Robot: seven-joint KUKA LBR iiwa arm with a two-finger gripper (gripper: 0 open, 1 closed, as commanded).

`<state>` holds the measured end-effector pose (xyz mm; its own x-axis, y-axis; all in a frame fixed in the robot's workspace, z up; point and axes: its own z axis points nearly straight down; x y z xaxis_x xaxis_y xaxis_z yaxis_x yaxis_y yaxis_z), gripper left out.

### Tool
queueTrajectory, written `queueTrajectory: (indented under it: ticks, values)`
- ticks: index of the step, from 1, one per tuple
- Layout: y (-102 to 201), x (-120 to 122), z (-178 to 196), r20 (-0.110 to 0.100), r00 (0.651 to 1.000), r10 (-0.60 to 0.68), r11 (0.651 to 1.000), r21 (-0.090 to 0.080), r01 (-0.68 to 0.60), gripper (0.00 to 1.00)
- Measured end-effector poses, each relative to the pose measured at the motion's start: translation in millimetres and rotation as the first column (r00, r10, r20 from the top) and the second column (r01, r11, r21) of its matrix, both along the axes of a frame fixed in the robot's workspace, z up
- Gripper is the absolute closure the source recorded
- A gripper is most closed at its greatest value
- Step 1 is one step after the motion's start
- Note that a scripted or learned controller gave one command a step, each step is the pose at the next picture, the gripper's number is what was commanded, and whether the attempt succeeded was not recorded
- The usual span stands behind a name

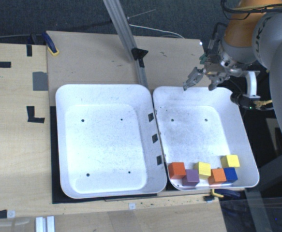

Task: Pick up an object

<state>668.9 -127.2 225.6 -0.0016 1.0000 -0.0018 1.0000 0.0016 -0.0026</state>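
Grey two-finger gripper (199, 83) hangs at upper right of frame, over far rim of the right shallow white plastic bin (237, 122), jaws spread apart w/ nothing between them. Small cubes sit along that bin's lower edge: orange (177, 169), purple (192, 177), yellow (204, 169), orange (217, 176), blue (230, 174), yellow (230, 161). Left white bin (63, 129) beside it on the table.

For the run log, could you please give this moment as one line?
gripper: open, holding nothing, over right bin far rim | blocks: six, near edge | pick: not begun
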Motion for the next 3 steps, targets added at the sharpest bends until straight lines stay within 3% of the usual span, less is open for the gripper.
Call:
queueTrajectory:
  ticks: [1,2,3]
  values:
    - [-41.6,3.0,-47.0,-0.004,1.0,-0.004,1.0,0.0,0.004,0.0]
    - [27.7,5.5,-78.0,-0.002,1.0,0.005,1.0,0.003,-0.005,0.0]
    - [-32.5,-21.6,-114.9,-0.004,1.0,-0.006,1.0,-0.001,0.006,0.0]
